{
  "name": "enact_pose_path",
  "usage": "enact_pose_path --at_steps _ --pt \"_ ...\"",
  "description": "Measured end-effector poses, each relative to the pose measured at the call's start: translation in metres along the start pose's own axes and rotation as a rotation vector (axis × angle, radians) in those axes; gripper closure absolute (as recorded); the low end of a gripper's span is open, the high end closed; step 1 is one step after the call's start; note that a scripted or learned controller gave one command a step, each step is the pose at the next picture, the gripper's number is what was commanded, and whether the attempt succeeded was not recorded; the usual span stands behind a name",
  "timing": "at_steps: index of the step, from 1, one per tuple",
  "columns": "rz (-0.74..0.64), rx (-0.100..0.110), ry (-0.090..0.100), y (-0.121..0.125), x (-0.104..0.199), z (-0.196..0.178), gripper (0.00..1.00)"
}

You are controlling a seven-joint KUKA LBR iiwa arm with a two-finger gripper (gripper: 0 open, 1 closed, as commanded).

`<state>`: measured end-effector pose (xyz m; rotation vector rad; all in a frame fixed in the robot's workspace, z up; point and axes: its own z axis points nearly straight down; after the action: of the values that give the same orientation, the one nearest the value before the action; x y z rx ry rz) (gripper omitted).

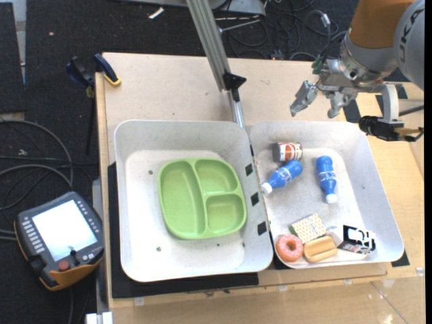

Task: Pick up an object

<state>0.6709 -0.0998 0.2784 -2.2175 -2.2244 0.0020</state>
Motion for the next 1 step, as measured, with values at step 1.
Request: enact_pose_path --at_steps 1 --pt "0.000 0.000 0.000 0.0000 -0.0001 0.0000 0.00"
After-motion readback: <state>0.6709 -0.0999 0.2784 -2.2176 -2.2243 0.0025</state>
